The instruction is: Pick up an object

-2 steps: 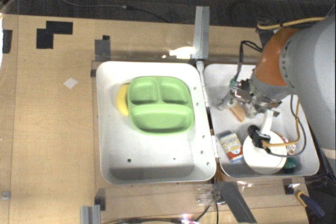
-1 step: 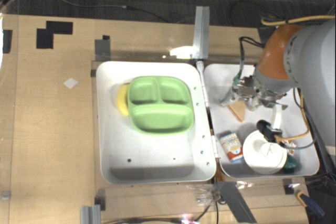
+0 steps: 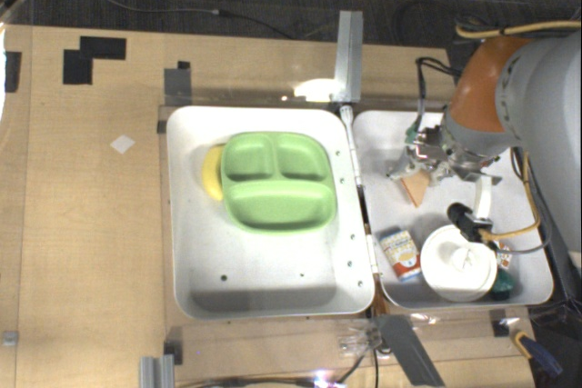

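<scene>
The pincer (image 3: 420, 166) hangs low in the right white bin (image 3: 382, 130); its state I cannot tell. A small tan wedge-shaped piece (image 3: 416, 189) lies just under it, partly hidden.

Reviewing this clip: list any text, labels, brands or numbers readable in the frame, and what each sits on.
No text here can be read.
Small box in the right bin: blue, white and orange printing, too small and blurred to read.
White bowl, green divided tray, tan wedge: no visible markings.
Black shapes on the bench: plain blocks, not letters.
</scene>
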Available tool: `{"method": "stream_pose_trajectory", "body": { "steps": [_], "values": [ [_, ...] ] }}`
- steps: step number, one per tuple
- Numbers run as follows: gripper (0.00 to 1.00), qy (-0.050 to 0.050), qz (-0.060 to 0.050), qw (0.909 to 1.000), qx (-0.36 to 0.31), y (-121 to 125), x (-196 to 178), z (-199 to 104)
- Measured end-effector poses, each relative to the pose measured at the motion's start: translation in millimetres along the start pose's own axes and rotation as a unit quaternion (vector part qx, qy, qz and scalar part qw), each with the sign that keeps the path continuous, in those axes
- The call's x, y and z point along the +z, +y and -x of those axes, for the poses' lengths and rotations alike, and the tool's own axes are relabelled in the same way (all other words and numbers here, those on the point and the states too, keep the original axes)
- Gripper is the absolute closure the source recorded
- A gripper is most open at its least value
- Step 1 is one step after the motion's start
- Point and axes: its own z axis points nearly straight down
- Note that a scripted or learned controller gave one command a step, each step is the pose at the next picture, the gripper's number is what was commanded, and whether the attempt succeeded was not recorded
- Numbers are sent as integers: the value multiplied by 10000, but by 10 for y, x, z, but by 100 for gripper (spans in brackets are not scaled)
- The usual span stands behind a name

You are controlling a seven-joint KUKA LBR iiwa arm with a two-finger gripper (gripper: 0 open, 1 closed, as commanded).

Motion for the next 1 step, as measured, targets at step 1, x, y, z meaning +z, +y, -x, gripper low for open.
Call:
{"method": "stream_pose_trajectory", "body": {
  "steps": [1],
  "values": [
    [100,12,-48,9997,240,-274,-862,-605]
  ]
}}
